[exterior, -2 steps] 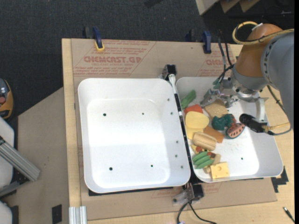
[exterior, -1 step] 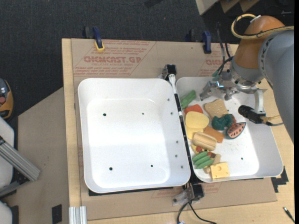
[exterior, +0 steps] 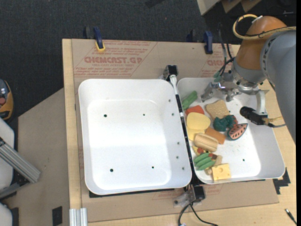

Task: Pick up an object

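The right bin holds several toy foods. A brown toast slice lies near its far end, with a green leaf-shaped piece and a red piece to its left. Below them are a yellow piece, a teal piece, a watermelon slice, a tan roll, green pea pods and a cheese wedge. My gripper hangs over the far end of this bin, just above the toast. Nothing is visibly held in it.
The left bin stands beside the right one, their rims touching along the middle. Both rest on a brown board held by blue clamps at the back. The arm reaches in from the upper right.
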Controlling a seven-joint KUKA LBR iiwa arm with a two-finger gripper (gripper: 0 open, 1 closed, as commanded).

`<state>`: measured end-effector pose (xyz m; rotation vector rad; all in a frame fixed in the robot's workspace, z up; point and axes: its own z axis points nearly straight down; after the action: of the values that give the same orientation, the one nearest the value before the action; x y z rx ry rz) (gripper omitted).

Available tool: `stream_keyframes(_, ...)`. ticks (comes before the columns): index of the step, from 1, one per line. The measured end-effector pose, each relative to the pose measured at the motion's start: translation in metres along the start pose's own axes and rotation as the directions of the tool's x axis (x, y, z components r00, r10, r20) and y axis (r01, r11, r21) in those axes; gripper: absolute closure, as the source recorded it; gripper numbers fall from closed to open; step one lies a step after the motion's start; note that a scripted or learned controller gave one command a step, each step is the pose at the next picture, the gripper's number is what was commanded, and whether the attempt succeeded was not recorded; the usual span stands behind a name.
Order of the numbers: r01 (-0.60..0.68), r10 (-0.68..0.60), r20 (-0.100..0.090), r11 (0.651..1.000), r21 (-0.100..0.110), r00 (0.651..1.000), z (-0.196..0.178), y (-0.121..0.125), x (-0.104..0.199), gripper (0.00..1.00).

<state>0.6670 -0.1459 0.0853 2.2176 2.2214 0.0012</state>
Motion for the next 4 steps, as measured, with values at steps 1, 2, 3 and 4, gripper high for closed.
stream_keyframes(1,0.000,0.000,0.000,1.000,0.000,1.000,0.000,0.000,0.000,0.00)
stream_keyframes(2,-0.002,0.002,-0.003,1.000,0.007,1.000,0.000,-0.050,0.031,0.00)
stream_keyframes(3,-0.006,0.006,0.004,1.000,-0.003,1.000,0.000,-0.025,-0.040,0.00)
stream_keyframes(4,-0.002,0.002,0.002,1.000,-0.004,1.000,-0.011,-0.025,-0.036,1.00)
